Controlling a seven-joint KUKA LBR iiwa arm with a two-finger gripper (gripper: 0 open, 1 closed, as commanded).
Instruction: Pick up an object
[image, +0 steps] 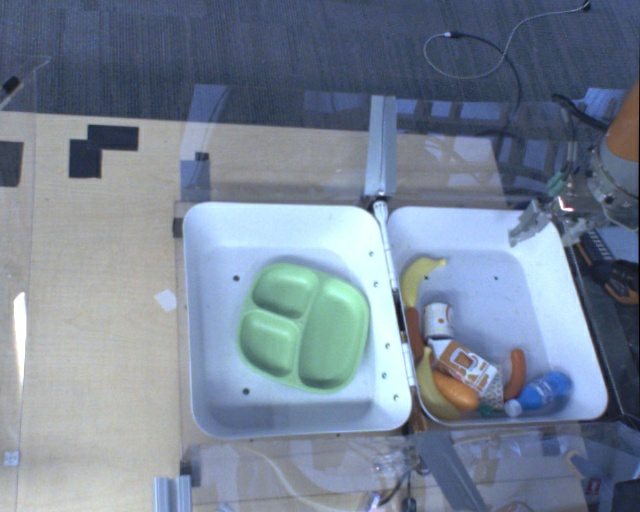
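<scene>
bananas (421, 276), a blue bottle (545, 391) crowd the right bin (560, 300); jaws' (545, 218) grip state can't be told.

- A robot arm (615, 170) with a grey metal body and an orange band near the wrist.
- A two-finger gripper (545, 218) in pale silver-grey metal, with thin, pointed fingers.
- Small dark fittings and thin cables cluster around the wrist.
</scene>
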